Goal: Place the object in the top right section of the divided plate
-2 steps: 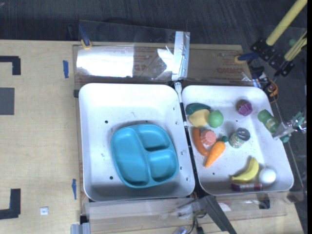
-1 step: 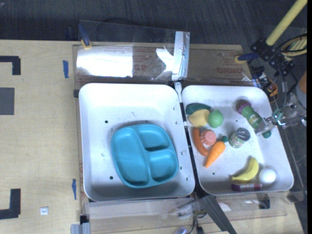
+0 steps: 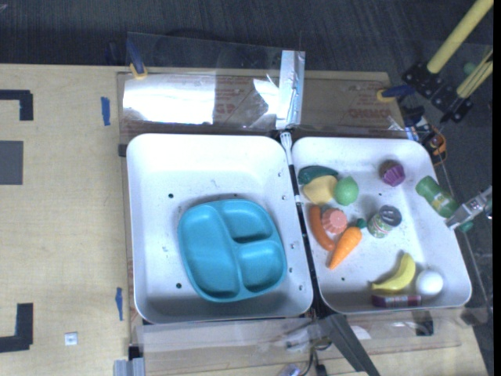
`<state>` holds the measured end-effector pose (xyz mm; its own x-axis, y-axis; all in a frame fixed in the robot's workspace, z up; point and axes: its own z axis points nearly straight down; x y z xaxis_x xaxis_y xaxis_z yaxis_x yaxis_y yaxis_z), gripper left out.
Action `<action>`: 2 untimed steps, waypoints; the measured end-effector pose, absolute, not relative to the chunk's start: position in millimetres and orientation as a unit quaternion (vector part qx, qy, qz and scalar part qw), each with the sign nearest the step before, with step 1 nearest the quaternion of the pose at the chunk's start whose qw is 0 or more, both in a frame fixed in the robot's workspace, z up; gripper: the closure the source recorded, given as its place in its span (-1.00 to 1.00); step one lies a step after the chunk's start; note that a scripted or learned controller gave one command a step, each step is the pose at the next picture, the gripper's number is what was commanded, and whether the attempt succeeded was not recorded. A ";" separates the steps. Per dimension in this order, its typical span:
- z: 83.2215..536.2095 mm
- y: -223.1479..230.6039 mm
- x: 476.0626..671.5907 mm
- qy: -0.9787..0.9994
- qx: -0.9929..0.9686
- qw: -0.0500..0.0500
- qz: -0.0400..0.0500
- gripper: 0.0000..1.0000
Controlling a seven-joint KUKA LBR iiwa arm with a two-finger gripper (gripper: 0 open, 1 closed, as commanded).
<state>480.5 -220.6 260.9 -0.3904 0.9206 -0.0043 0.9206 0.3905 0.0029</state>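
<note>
I see even, fairly bright overhead light. The white bins [image 3: 211, 151] look near blown out, and glare streaks the clear sheet [image 3: 207, 100] behind them. Shadows under the plate [image 3: 231, 249] stay soft. Detail is slightly soft throughout, and the floor [image 3: 235, 6] reads dark.

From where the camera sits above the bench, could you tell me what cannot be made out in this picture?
- Small can in the right bin: its label is too small to read in the camera view.
- Dark green item: mostly covered by the yellow toy, so its kind is unclear.
- Flat dark object under the banana: partly hidden and blurred.
- Divided plate: section depth cannot be judged from above.
</note>
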 end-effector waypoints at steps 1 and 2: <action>270.6 -220.7 482.0 0.834 0.552 0.004 0.000 1.00; 221.3 -223.5 480.0 0.906 0.424 -0.001 0.000 1.00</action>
